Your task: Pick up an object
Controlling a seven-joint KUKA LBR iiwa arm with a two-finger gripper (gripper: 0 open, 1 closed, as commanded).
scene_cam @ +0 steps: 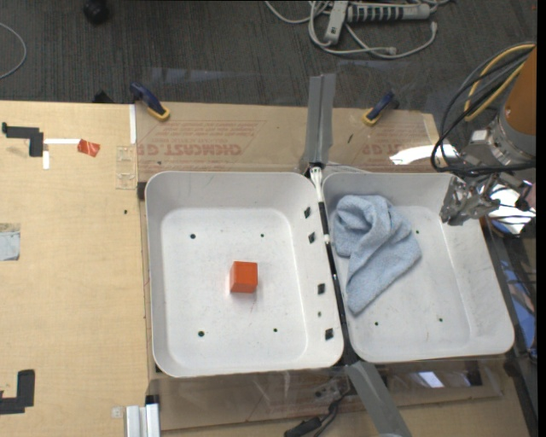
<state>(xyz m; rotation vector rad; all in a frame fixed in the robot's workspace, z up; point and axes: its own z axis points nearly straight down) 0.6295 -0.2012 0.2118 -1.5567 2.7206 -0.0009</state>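
Camera view: rumpled grey cloth, orange cube.

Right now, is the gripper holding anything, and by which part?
Nothing is held. The gripper hangs over the right bin's far right edge, apart from the grey cloth and the orange block.

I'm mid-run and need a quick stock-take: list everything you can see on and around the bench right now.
bins: 2, white, side by side on the bench
block: 1, orange-red, lying in the left bin near its middle
towel: 1, light blue-grey, crumpled in the right bin's left half
clamps: 2, blue and yellow, at the cardboard's far edge
cardboard sheet: 1, brown, under the bins
power strip with cables: 1, pale, on the floor at top
arm: 1, grey with orange band, at the right edge
end effector: 1, dark metal, over the right bin's far right corner
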